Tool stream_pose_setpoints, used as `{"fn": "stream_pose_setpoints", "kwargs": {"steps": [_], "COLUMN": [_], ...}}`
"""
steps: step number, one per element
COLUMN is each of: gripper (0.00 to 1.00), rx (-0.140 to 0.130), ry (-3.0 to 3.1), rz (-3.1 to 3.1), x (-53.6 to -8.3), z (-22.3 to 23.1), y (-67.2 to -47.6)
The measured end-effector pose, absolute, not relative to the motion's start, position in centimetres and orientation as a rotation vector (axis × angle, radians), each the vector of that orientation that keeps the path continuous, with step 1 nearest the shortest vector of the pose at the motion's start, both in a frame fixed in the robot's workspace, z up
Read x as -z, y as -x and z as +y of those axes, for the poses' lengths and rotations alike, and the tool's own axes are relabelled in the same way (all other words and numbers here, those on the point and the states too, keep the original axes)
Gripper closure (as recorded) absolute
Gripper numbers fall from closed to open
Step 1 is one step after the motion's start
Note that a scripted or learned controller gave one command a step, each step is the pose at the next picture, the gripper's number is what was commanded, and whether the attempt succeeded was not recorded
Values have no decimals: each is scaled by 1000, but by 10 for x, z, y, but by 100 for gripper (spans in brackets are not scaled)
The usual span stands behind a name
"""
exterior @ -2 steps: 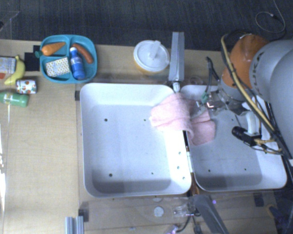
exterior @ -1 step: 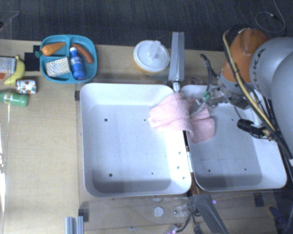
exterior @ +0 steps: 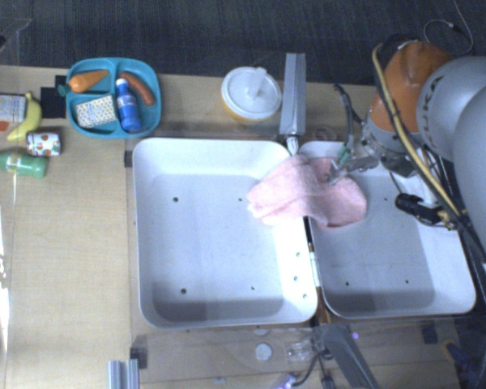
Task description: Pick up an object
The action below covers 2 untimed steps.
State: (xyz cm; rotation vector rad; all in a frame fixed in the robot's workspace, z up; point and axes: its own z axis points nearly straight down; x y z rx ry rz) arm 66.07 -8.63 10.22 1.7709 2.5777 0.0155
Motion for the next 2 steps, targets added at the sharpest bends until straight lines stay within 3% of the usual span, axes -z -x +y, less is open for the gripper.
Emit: {"fn": "stream_pose_setpoints", "kwargs": {"steps": [1,2], "gripper": [100,100], "rx": [-5,-4], "ry": [-1491,-1419], "rz": [2757,2798], "x": [-187,-186], "z": [-77,0], "y": [-670,-670]}}
